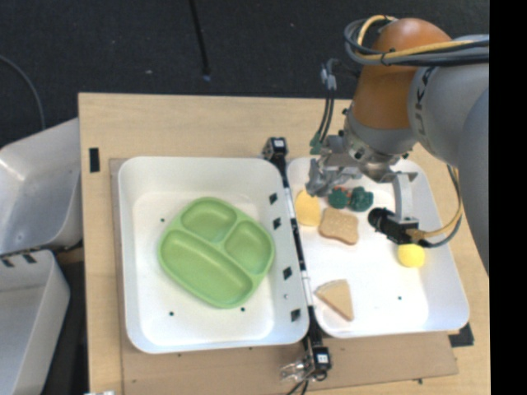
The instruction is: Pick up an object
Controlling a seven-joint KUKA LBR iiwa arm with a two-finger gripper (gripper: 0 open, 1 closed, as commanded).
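Note:
My gripper (324, 184) hangs low over the far left part of the right bin (440, 299). Just below it lies a pale yellow rounded piece (307, 211), close to the bin's left wall. A small dark green toy (350, 197) sits right beside the gripper. A tan bread slice (339, 226) lies just in front of these. Toward the right side rests a yellow ball (411, 256), and a tan sandwich wedge (335, 299) lies near the front. Nothing is seen held in the gripper.
The left bin (136, 303) holds a green divided plate (216, 252) in its middle. A ridge of two bin walls with black clips (290, 245) separates the bins. The grey arm with its orange band (395, 64) reaches in from the upper right.

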